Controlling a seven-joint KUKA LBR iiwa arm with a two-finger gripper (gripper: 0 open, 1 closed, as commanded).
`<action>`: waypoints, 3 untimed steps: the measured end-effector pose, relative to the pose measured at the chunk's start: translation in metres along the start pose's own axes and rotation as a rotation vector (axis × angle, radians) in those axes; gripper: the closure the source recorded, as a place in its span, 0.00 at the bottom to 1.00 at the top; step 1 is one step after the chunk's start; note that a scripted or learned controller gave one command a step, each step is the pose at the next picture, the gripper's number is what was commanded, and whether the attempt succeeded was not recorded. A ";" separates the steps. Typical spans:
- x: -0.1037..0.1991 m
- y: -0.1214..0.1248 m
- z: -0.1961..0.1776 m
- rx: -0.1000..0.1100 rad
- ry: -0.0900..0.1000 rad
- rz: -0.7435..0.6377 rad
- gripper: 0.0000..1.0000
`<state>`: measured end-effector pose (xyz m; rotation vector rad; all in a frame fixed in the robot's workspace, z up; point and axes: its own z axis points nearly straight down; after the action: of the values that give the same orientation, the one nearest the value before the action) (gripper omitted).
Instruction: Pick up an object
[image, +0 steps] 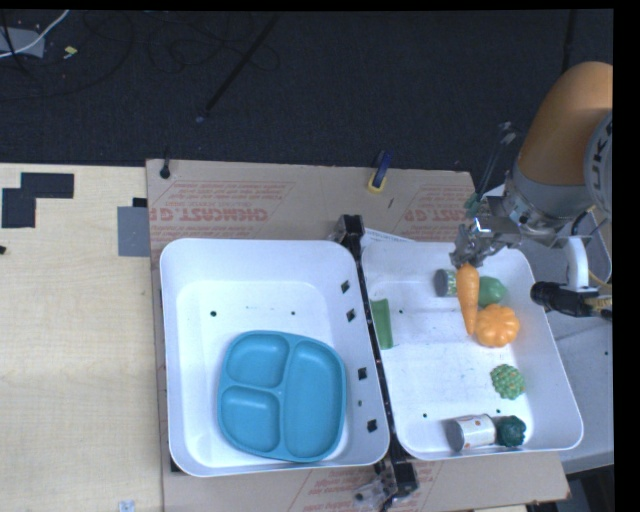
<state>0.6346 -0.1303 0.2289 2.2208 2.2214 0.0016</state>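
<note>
Nearest the camera, at the bottom edge of the view, the black clamp hardware (392, 484) joining the two bins is seen against the brown printed cardboard sheet (260, 205) on which both bins rest.

Of the two, the left shallow white plastic bin (190, 300) is taken up largely by a light-blue divided plastic plate (283, 396) with three compartments, lying flat toward the bin's near side.

The right shallow white plastic bin (430, 380) is shared by the smaller things. An orange toy carrot (467, 296) is laid lengthwise in the far half, its top end just below the gripper; an orange toy pumpkin-like piece (497, 325) is touching its lower end, and a green rounded toy (491, 291) is tucked just beside it on the right. A green flat strip (381, 323) is set along the bin's left wall. A bumpy light-green toy ball (507, 380) is found near the right wall. At the near side a white-and-grey cylindrical can (471, 432) lies on its side, with a dark-green round object (511, 431) just beside it. A small grey piece (441, 283) sits left of the carrot's top.

The grey arm's two-finger gripper (474, 247) is positioned over the far edge of the right bin — directly above the carrot's upper end. How far its fingers are parted cannot be told, and nothing is seen held between them.
</note>
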 end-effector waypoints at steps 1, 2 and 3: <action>0.043 -0.018 -0.005 0.004 0.002 -0.003 1.00; 0.080 -0.038 0.010 0.007 0.002 -0.002 1.00; 0.079 -0.037 0.008 0.004 0.000 0.000 1.00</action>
<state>0.5975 -0.0516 0.2211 2.2232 2.2233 -0.0025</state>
